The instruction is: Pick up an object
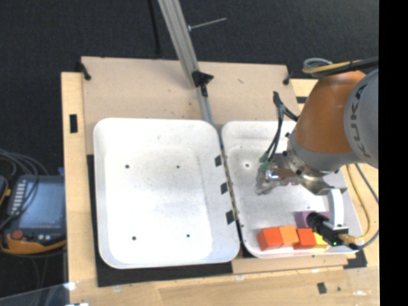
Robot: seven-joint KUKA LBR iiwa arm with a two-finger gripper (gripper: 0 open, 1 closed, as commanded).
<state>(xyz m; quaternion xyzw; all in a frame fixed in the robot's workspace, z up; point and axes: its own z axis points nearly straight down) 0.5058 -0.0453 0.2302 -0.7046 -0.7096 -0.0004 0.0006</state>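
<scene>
We locate the gripper (266, 182) low over the right bin (245, 139); we cannot tell how it is set. The orange blocks (287, 237) lie against the near wall, well apart from it. A descent here risks missing them and striking the floor.

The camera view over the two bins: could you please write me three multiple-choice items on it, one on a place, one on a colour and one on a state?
1. Where do the blocks lie?
A. left bin
B. right bin, near edge
C. on the bench

2. What colour is the leftmost block?
A. blue
B. green
C. orange-red

3. Where is the gripper?
A. over the right bin, apart from the blocks
B. over the left bin
C. beyond the bench

Answers: 1 B, they line its near wall. 2 C, it looks orange-red. 3 A, it hangs over bare floor farther back than the blocks.
</scene>
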